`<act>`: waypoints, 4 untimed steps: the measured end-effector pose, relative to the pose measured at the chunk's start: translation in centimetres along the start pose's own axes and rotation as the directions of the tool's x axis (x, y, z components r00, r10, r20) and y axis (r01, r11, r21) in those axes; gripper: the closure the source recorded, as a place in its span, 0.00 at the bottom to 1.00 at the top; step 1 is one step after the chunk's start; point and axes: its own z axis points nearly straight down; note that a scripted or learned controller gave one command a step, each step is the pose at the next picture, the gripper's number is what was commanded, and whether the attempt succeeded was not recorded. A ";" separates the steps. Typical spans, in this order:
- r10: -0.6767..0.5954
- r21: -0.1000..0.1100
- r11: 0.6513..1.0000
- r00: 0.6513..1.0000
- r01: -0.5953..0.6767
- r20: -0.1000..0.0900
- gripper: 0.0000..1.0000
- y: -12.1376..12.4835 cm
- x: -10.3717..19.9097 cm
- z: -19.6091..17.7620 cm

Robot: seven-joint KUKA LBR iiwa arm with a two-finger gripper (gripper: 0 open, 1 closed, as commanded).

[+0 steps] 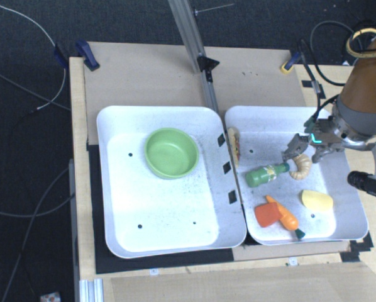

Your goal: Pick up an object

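Observation:
My gripper [309, 151] hangs over the upper middle of the right bin [354, 219], fingers spread open with nothing between them. Just below its fingertips lies a beige curved piece [301, 167]. A green bottle [266, 174] lies on its side to the left of that piece, its pale neck touching it. Nearer the front lie a yellow lemon-like object [316, 200] and an orange carrot [285, 216] against a red block [265, 214]. A tan stick [233, 145] rests along the right bin's left wall.
The left bin [125, 231] holds a green bowl [171, 152] near its back. A metal pole [191, 30] slants across the bench between the bins. Cables run along the right side behind the arm [364, 93].

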 end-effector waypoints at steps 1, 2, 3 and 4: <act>0.000 -0.007 1.000 1.000 0.000 0.001 0.00 0.1 0.0 -0.3; 0.002 0.001 1.000 1.000 -0.002 0.000 0.00 -0.4 -0.7 4.4; 0.002 -0.001 1.000 1.000 -0.002 0.000 0.00 -0.8 -1.0 8.8; 0.001 -0.001 1.000 1.000 -0.001 -0.001 0.00 -0.9 -0.9 10.7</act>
